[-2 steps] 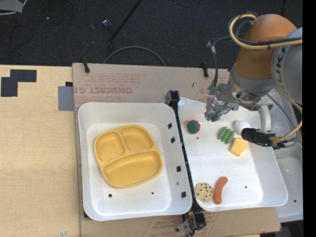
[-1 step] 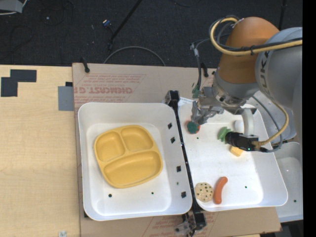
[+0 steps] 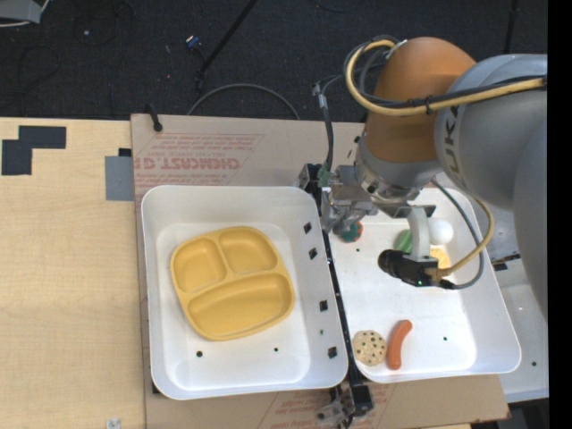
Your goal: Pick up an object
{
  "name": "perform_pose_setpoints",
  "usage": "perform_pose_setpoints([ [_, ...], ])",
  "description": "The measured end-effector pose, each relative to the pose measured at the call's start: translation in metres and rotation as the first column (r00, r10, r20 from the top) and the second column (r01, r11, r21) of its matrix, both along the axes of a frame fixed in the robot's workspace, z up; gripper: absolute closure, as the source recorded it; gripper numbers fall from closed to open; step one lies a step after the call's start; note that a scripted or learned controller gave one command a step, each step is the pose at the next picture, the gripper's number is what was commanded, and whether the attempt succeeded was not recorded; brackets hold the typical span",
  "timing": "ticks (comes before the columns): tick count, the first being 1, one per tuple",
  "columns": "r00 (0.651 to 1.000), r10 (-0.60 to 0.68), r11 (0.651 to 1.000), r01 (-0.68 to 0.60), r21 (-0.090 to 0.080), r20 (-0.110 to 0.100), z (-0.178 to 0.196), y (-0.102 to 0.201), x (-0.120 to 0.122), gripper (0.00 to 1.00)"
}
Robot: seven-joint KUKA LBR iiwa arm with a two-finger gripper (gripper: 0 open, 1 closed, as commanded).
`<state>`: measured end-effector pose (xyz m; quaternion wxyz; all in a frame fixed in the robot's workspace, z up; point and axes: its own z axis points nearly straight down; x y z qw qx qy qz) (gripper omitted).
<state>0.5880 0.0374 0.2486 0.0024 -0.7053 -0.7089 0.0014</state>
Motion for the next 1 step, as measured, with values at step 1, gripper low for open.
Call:
perform_pose_setpoints([
  [1,1.0,0.0,1.0,0.0,0.0,-0.002,-0.0158,0.0556,-0.024,1.0],
])
